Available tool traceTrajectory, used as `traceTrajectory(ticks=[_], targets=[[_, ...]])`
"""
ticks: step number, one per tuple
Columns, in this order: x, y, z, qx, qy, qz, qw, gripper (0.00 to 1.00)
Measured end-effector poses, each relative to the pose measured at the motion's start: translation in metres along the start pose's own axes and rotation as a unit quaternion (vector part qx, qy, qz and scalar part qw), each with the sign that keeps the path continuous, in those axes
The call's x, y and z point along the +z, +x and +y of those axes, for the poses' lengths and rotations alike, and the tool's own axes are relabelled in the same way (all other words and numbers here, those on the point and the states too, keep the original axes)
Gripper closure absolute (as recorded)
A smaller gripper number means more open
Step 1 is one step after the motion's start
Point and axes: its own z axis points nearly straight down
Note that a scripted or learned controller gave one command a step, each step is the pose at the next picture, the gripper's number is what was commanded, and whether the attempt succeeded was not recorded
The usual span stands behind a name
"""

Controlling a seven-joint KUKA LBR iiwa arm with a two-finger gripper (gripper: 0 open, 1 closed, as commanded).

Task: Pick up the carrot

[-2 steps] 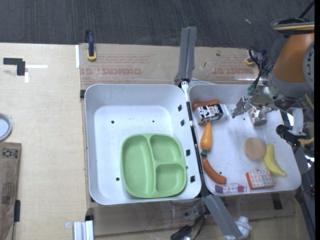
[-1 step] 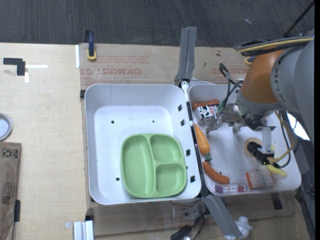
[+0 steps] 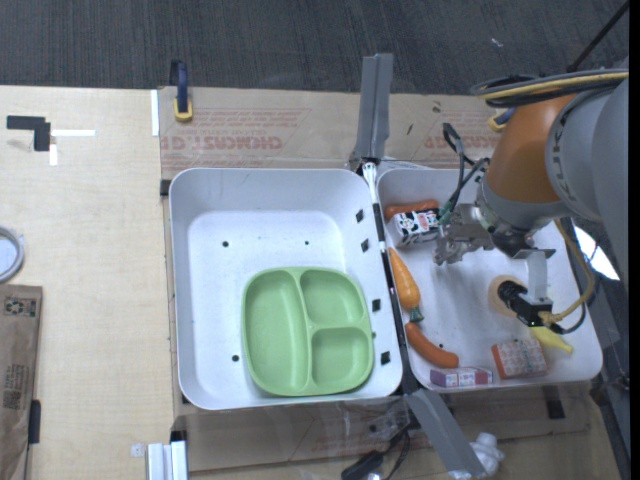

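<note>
While the hand, grip unclear, hovers, the carrot lies unlabelled.

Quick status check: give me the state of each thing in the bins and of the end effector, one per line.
carrot: lying loose along the right bin's left wall, not held.
sausage: lying flat below the carrot, untouched.
green plate: flat in the left bin, compartments bare.
milk carton: on its side near the right bin's top.
tape roll: lying flat.
end effector: above the right bin, right of the carrot, holding nothing visible.
</note>
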Motion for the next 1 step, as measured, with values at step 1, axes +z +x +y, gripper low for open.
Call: traceTrajectory(ticks=[1], targets=[[-0.0919,0.0548,0.0415,-0.198,-0.002,-0.001,0.9802,1.0]])
